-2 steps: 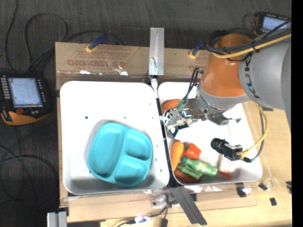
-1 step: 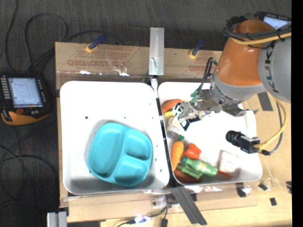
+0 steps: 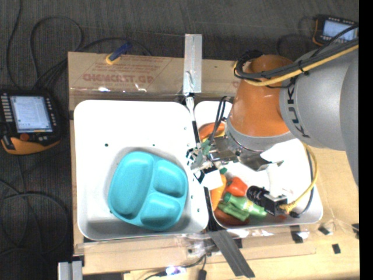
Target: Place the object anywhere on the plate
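1. Two shallow white bins stand side by side on the surface, which is a brown board. The left bin and the right bin meet along their inner walls.
2. One turquoise plate with three compartments lies in the lower half of the left bin, near the inner wall and turned a little against the bin's edges.
3. The arm comes in from the right and covers the upper part of the right bin. Its orange band is next to the grey wrist.
4. The tool is over the left edge of the right bin, just beside the dividing wall and near the upper right rim of the plate. I cannot tell if the tool is wide or narrow, or if it holds something, because many small parts crowd together there.
5. The loose things are in the right bin. A red-orange piece lies just below the tool, and a green piece touches it from below. An orange piece shows above the tool, partly hidden by the arm.
6. These pieces are apart from the plate, with the dividing wall between them and it.
7. A handheld screen lies on the dark floor, left of the surface and well apart from the bins
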Action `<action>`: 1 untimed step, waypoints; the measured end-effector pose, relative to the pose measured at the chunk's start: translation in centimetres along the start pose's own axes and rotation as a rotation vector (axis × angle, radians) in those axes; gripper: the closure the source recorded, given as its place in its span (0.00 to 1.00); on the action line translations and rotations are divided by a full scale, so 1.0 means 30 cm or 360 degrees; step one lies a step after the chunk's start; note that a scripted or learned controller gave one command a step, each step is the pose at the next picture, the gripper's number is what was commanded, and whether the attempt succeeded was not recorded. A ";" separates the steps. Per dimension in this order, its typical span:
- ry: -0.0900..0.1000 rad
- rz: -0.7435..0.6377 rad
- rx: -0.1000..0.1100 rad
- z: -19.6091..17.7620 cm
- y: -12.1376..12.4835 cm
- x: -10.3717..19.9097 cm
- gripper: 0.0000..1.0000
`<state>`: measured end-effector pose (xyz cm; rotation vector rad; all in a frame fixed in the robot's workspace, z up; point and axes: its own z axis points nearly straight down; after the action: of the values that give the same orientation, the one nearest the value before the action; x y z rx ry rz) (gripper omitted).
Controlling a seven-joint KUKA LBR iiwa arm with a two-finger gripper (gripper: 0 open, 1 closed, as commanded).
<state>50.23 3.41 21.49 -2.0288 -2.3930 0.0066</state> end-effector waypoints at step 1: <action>0.0000 0.0002 -0.0001 -0.001 0.001 -0.002 0.00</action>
<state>50.26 3.37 21.52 -2.0303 -2.3926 0.0057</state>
